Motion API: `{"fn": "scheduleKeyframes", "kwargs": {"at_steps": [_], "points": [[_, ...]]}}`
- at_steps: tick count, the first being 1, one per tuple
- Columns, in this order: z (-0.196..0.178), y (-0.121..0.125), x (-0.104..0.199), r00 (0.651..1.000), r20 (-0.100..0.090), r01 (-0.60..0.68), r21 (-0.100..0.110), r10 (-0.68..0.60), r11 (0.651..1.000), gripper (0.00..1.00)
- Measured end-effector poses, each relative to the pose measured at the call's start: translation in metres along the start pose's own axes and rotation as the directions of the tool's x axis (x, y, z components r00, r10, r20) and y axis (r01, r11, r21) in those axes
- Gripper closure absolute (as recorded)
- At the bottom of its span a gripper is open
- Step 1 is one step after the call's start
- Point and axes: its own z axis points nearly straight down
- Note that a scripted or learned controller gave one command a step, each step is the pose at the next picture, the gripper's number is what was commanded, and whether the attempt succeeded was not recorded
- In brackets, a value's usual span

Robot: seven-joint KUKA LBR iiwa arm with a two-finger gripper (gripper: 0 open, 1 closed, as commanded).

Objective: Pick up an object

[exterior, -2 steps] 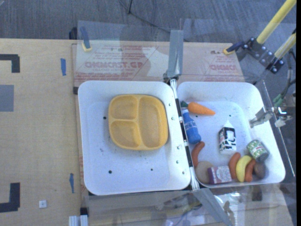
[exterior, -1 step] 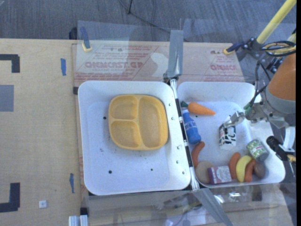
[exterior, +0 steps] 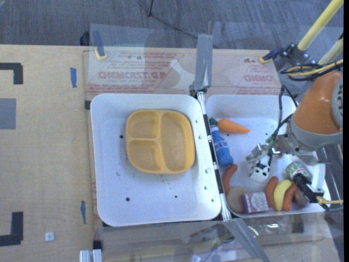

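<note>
My gripper point(exterior: 260, 154) hangs over the middle of the right bin point(exterior: 245, 100), reaching in from the right. Its metal fingers look spread, so it is open with nothing between them. Just in front of the fingertips lies a small black-and-white toy point(exterior: 260, 171). Around it in the same bin lie an orange carrot point(exterior: 233, 126), a blue bottle point(exterior: 221, 149), a brown sausage point(exterior: 229, 176), a purple box point(exterior: 254, 202), a yellow banana point(exterior: 282, 194) and a green-topped can point(exterior: 297, 171).
The left bin point(exterior: 109, 190) holds a yellow divided plate point(exterior: 160, 141). A metal divider point(exterior: 209, 146) runs between the bins. The arm's orange band point(exterior: 322, 111) hangs over the right bin's far right side. Items crowd that bin's front edge.
</note>
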Motion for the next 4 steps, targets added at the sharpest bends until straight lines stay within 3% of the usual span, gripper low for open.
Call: {"fn": "scheduleKeyframes", "kwargs": {"at_steps": [1,2,3,4], "points": [[0.002,-0.048,0.051,0.999,-0.002,-0.051,0.010,0.051,0.999,0.00],[-0.006,-0.047,0.047,0.998,0.000,-0.057,0.009,0.057,0.998,1.00],[0.001,-0.019,0.040,1.000,-0.003,0.011,0.012,-0.011,1.000,1.00],[-0.091,0.058,0.095,1.000,-0.004,-0.002,0.022,0.002,1.000,1.00]]}}
